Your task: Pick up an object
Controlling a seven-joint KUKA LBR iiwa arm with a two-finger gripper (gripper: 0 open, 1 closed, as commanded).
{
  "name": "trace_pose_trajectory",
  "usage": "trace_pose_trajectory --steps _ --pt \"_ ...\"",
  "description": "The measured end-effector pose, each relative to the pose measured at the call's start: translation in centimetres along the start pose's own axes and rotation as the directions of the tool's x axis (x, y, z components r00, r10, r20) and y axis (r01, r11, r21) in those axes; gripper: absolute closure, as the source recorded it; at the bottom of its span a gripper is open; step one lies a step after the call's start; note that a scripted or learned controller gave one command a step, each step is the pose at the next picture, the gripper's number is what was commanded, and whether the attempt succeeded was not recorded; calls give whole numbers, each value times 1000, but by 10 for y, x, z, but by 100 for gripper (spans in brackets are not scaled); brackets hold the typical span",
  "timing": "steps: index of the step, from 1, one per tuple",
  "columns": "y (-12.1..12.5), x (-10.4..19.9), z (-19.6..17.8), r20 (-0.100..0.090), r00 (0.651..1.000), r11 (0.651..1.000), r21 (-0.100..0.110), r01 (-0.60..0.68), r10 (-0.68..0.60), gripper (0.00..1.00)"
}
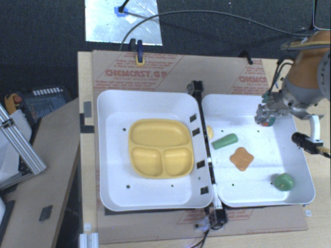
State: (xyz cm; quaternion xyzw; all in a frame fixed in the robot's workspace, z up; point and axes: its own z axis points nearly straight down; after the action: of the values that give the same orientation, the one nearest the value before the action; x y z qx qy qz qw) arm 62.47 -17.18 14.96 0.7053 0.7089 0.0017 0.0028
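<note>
My gripper [266, 118] hangs over the back right part of the right bin [258, 198], close to its far wall. Something small with red and teal on it sits right at the gripper's tip, too small to identify. A green oblong piece [224, 140] lies in the right bin's left half, below and left of the gripper. An orange lumpy piece [241, 158] lies just in front of it. A round green piece [283, 181] rests near the bin's front right corner. A small yellow piece [209, 133] sits against the divider.
The left bin [111, 138] holds a yellow divided tray [160, 148]. The grey arm with its orange band [307, 68] enters from the right above the right bin. Cables and a foil sheet [121, 14] lie behind the bench.
</note>
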Motion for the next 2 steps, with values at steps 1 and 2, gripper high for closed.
trace_pose_trajectory --steps 1,2 --pt "1 -4 -45 0 1000 1000 0 0 0 100" --pt "11 -8 -104 1 1000 1000 -1 1 -1 100"
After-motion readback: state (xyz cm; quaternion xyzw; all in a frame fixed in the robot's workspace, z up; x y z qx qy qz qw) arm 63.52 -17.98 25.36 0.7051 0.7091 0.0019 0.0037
